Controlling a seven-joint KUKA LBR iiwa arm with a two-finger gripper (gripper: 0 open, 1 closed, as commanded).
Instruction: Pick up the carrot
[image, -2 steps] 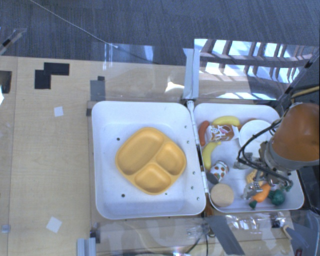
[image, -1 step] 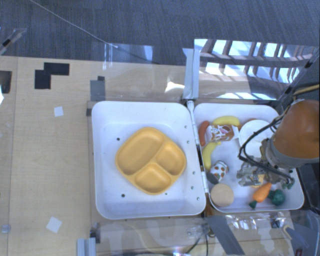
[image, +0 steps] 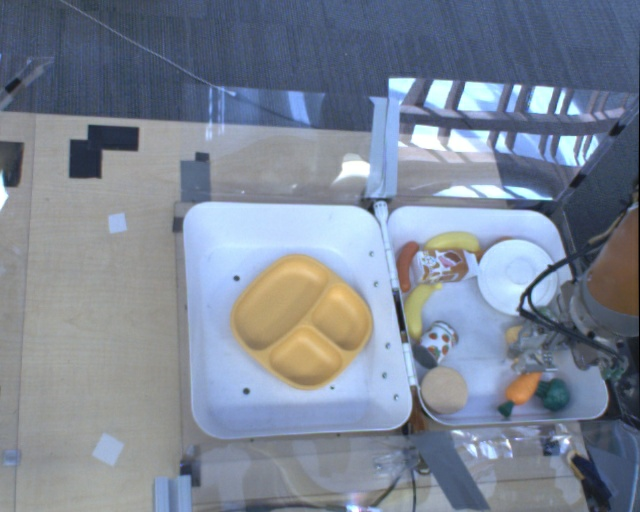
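carrot (image: 521, 388) in right bin (image: 470, 212), small, likely light rigid plastic, smooth and tapered; best pinched across orange mid-body. gripper (image: 543, 347) just above it, finger state impossible to tell.

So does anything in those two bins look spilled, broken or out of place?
Nothing looks spilled or broken. The yellow divided plate sits turned at an angle in the left bin, holding nothing, while all the toy food, including the carrot, is crowded into the right bin.
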